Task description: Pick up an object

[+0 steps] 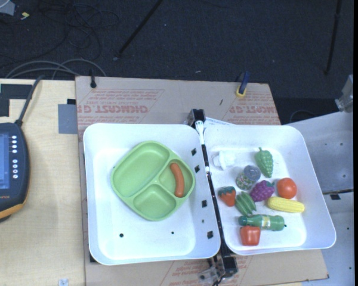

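Handheld control pendant (3, 168) at frame's left is cut off by the edge; screen content illegible.

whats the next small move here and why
Probably bring the arm in from the right over the right bin and line up above the tomato. The toys there lie crowded, but the tomato sits at the cluster's right edge with bare floor beside it, so it looks like the easiest grasp.
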